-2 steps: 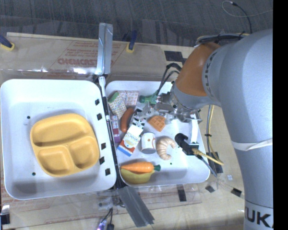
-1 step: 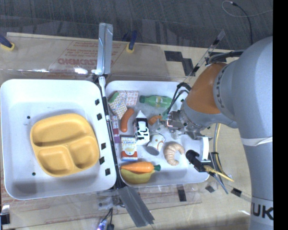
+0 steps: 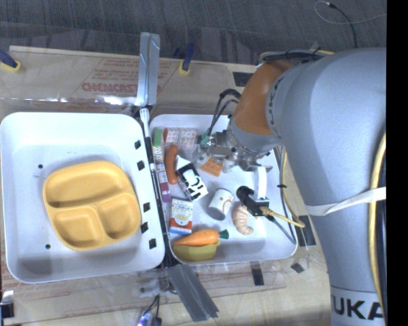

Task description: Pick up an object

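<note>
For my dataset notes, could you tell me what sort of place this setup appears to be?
Probably a robotics lab's bin-picking test bench: a KUKA-branded arm reaches over two white bins, one holding a yellow divided tray, the other toy food such as a carrot.

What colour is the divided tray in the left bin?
Yellow. The tray shows plainly in the camera view, lying in the left bin.

Yellow divided tray [image 3: 90,204] in white left bin [image 3: 20,141]; orange carrot [image 3: 196,238], green-tipped; grey arm [image 3: 340,134], orange band [image 3: 255,100].

Gripper [image 3: 214,156] low over cluttered right bin [image 3: 280,246] (yellow tray [image 3: 90,202] left)
</note>
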